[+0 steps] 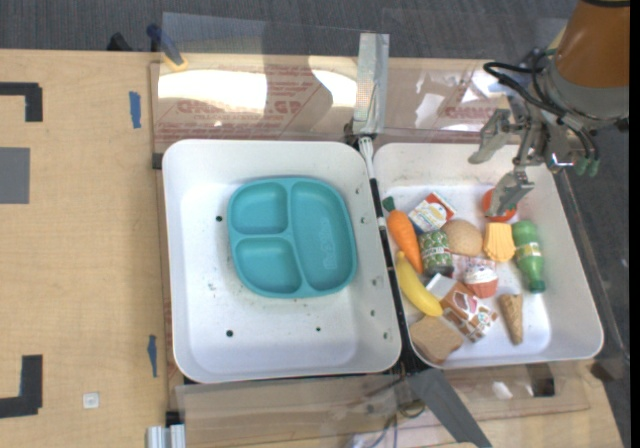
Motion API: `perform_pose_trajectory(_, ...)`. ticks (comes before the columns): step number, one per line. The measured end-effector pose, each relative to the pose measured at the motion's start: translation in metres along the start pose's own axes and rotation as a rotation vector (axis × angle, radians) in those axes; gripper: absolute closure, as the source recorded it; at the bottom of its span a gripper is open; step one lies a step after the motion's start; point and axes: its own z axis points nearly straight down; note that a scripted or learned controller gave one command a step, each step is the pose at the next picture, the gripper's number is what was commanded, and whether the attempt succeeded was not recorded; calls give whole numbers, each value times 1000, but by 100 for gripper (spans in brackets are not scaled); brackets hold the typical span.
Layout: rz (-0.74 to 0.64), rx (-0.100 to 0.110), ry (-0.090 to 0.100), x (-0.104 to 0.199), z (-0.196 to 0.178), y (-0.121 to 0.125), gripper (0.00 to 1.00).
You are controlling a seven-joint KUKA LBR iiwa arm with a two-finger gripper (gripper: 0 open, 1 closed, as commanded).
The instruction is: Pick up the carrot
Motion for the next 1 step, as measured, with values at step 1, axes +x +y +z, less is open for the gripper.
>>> perform_pose_trajectory(1, -20, 1, -8, 18, 138, -40, 0)
